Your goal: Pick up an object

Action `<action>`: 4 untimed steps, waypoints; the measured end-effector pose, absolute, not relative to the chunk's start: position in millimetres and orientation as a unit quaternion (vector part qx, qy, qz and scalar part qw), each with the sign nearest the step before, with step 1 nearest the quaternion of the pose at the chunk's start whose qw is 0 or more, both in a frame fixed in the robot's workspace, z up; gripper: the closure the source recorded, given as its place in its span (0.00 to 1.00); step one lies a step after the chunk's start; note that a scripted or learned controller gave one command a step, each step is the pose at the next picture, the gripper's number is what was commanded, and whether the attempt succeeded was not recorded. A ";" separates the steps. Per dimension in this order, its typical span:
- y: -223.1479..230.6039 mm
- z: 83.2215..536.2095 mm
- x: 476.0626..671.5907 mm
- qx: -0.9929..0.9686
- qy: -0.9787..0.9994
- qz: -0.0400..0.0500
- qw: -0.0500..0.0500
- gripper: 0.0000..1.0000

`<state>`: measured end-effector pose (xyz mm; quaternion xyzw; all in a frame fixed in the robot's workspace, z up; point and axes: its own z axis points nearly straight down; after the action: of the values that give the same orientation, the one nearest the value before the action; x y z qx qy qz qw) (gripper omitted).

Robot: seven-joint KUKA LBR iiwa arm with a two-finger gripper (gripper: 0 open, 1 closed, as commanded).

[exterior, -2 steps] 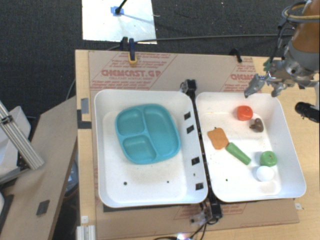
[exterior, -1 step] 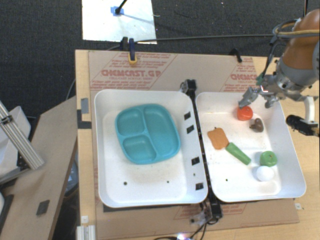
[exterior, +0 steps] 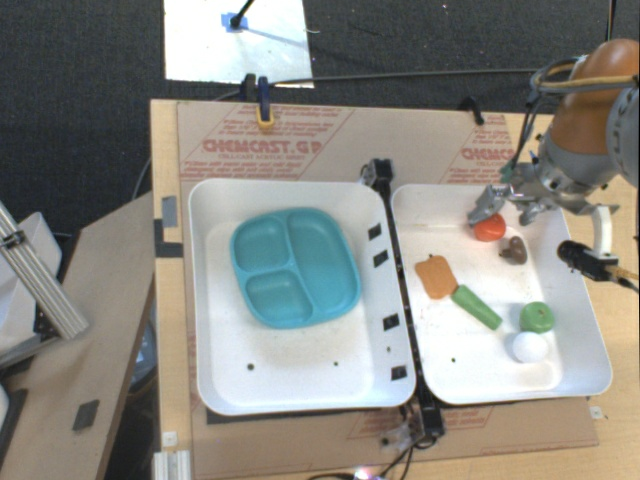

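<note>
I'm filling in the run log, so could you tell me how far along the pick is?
Done: the gripper has reached the right bin, just above the red-orange object. In hand: nothing visibly between its fingers. Left: grasp and lift; the object rests on the bin floor.

The arm (exterior: 590,118) comes in from the right side of the camera view, high in the frame. Its upper visible section is the orange band, rounded and bulky, with thin dark cables looping around it (they run close along the housing). Below the band sits the grey wrist, which slants down and toward the left. At the end of the wrist the gripper (exterior: 497,208) points downward and leftward, its metal parts pale grey and a little blurred. The gripper's tip is low, close to the surface beneath it. Whether the tip is spread or closed cannot be made out from this angle.
</note>
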<state>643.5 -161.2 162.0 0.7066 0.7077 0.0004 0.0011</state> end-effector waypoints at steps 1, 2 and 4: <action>-163.2 116.3 653.9 0.705 0.709 0.000 0.001 0.00; -163.4 130.7 655.1 0.705 0.710 0.002 0.004 1.00; -168.9 239.2 654.9 0.706 0.709 0.001 0.002 1.00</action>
<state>654.9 -168.9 239.2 0.7056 0.7086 0.0012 0.0018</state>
